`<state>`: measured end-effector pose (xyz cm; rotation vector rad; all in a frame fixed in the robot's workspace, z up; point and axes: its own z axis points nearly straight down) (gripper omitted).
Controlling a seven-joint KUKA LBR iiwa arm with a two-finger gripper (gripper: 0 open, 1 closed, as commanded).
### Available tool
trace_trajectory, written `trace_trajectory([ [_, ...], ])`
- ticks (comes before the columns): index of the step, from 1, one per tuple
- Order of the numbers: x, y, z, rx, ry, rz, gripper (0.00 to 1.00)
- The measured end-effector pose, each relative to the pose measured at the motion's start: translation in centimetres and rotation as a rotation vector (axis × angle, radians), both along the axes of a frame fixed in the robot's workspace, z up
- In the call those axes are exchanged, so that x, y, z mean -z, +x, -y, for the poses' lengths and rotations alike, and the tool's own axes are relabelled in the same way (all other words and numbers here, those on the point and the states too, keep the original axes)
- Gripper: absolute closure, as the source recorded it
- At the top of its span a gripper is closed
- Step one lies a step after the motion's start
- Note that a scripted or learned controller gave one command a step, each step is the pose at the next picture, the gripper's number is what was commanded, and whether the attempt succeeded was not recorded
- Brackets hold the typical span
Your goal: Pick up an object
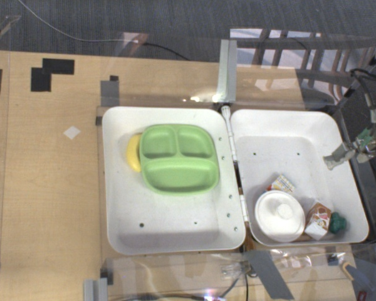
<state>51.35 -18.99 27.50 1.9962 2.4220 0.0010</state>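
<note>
The right bin (288, 137) holds a round white bowl (279, 215) near its front edge. A small printed packet (281, 184) lies just behind the bowl. To the bowl's right stands a small red-and-white carton (318, 221), with a dark green object (338, 223) beside it in the front right corner. My gripper (348, 152) sits at the right rim of this bin, above and apart from all of these things. Nothing is visibly held in it.
The left bin (169, 231) carries a green divided plate (178, 158), and a yellow banana-like object (133, 153) is tucked against the plate's left side. A metal divider (228, 74) stands behind the seam between the bins. Dark cables (363, 80) run at the far right.
</note>
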Motion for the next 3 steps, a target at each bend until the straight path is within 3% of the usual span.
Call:
trace_trajectory([
  [1, 10.5, 0.6, 1.6, 0.098, 0.002, -0.005, 0.0],
  [2, 18.8, -2.3, 1.5, 0.058, 0.002, 0.006, 0.0],
  [3, 17.8, -2.0, 1.7, 0.059, -0.004, 0.013, 1.0],
])
